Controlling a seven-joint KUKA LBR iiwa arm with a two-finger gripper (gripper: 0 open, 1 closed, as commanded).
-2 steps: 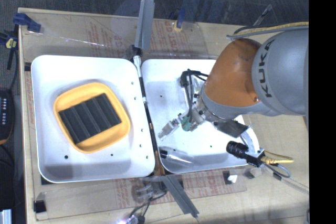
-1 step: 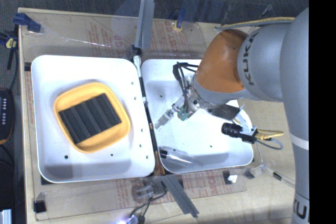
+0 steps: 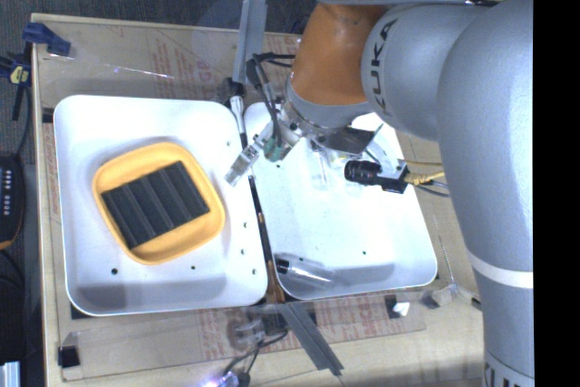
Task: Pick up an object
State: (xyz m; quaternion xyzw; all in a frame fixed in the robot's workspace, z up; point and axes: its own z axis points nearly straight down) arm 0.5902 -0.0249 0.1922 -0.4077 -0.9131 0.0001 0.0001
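Camera view: yellow tray with dark ribbed insert [image 3: 159,213] lies flat in the left bin [image 3: 77,118], a little toward 9 o'clock of bin centre. Probably light, stiff plastic with a smooth, slippery rim; best grip looks like pinching the raised yellow edge at 3 o'clock, not the flat ribbed middle. Gripper [image 3: 319,166] hangs over the right bin [image 3: 412,263] toward 12 o'clock, well apart from the tray; cannot tell its opening.

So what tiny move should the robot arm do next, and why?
Probably lower a little into the right bin and try a grasp there. The gripper hangs over that bin, where a small dark pen-like object lies near the front edge. The yellow tray sits far off in the left bin.
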